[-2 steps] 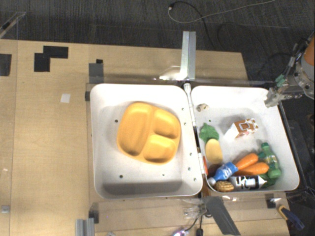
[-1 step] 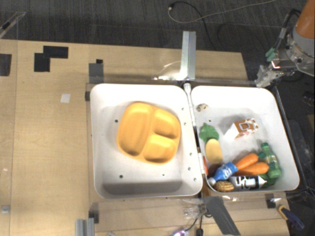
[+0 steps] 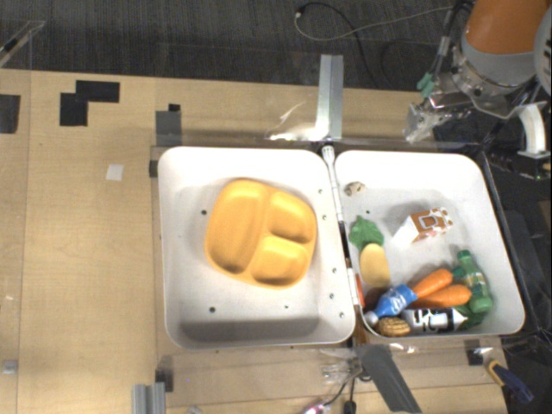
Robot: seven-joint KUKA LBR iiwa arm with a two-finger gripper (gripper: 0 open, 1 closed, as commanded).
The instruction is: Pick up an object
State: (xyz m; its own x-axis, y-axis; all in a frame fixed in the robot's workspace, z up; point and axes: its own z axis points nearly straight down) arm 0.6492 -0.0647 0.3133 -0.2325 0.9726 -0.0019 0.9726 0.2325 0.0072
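Observation:
My gripper (image 3: 429, 121) hangs above the bench just beyond the far edge of the right bin (image 3: 483, 188), under the orange-banded wrist (image 3: 509, 11). It is apart from every object. In the right bin's near half lie a green leafy toy (image 3: 365, 231), a pale yellow fruit (image 3: 374, 264), two orange carrots (image 3: 433, 281), a white and orange packet (image 3: 429, 223), a green bottle (image 3: 475, 285), a blue item (image 3: 395, 300), a black and white item (image 3: 431, 320) and a brown cookie (image 3: 392, 326). A small pale piece (image 3: 354, 188) lies near the far left corner.
The left bin (image 3: 181, 197) holds a yellow divided plate (image 3: 259, 234). A metal post (image 3: 331, 93) stands behind the wall between the bins. Cables run over the dark floor at the back.

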